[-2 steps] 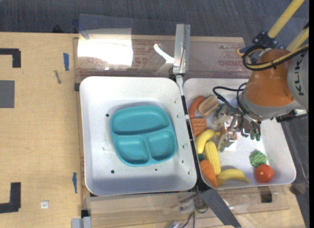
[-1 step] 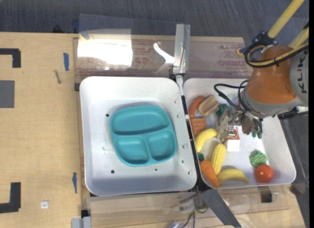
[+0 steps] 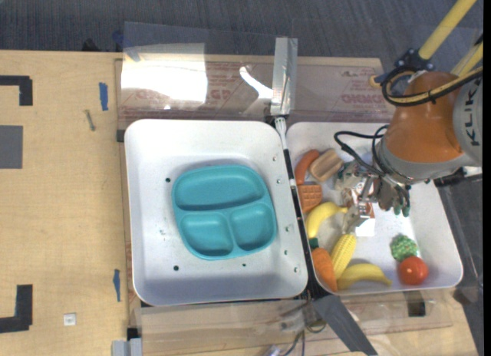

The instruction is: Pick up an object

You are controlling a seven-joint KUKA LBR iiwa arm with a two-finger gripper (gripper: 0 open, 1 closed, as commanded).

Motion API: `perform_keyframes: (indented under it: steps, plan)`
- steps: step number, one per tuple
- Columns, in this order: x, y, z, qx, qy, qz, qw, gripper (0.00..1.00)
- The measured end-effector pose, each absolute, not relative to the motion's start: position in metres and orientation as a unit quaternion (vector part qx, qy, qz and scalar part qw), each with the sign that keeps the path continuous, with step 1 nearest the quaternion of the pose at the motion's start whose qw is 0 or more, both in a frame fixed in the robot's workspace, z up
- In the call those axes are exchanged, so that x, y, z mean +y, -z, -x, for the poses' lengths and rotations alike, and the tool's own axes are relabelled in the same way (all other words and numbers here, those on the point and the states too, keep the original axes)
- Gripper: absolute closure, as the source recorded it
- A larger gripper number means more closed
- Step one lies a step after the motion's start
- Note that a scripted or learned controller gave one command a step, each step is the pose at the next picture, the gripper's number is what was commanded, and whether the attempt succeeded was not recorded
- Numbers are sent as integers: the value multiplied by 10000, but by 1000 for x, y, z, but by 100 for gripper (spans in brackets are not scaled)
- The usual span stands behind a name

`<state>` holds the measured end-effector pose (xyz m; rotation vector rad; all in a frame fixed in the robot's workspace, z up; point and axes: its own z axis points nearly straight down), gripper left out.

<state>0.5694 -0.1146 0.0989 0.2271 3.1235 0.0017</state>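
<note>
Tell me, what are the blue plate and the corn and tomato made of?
The teal divided plate looks like smooth moulded plastic: one even colour, soft sheen, rounded compartment walls. The corn cob and tomato seem to be toy plastic food: bright flat colours and a slight gloss, though rubber or foam can't be ruled out from here.

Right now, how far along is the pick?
Done: the arm has reached into the right bin, its gripper low over the toy food near the lemon and corn. In hand: nothing visibly held. Left: gripping and lifting an item; the teal tray sits in the left bin.
</note>
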Motion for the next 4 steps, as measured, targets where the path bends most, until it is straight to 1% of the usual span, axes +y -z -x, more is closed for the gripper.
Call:
perform_keyframes:
  steps: [1,2,3,4]
  plan:
    - [-124,-88,-567,9948,-12,-1020,24,0]
    - [-123,-99,-569,9949,-8,-1010,54,100]
    - [-83,-222,-620,9918,-10,-1275,78,100]
    - [-96,-101,-621,9935,0,-1135,31,100]
